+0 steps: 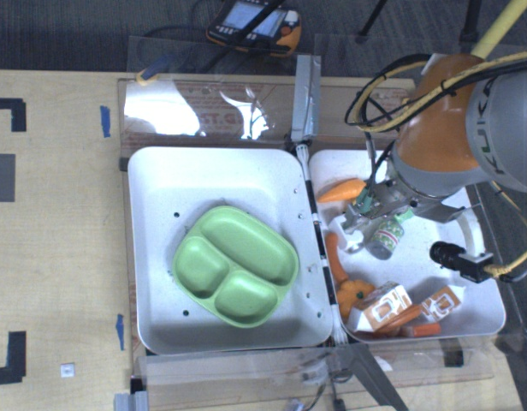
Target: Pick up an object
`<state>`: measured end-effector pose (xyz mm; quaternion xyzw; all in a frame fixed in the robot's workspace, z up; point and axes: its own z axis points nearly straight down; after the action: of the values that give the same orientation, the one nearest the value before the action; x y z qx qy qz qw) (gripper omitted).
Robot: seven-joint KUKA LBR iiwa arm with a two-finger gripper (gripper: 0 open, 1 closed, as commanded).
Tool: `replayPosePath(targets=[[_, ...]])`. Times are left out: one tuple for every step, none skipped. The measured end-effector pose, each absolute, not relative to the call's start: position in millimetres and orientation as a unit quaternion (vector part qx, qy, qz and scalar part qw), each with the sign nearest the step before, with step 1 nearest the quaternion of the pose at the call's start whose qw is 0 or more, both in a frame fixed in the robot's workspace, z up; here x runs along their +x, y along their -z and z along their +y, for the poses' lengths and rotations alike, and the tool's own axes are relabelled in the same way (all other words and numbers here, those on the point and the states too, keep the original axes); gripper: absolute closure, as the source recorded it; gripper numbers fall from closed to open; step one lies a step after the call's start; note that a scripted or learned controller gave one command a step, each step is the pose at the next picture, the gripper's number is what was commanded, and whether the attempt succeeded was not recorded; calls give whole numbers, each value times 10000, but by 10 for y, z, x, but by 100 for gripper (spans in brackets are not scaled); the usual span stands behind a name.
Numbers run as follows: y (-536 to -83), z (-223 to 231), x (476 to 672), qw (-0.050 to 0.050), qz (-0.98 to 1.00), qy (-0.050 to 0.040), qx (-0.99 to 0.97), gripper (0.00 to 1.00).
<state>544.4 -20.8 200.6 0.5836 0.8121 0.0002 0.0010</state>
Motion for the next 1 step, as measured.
replayPosePath(targets=[[-2007, -209, 5445, 11, 8120, -2, 5837, 0]])
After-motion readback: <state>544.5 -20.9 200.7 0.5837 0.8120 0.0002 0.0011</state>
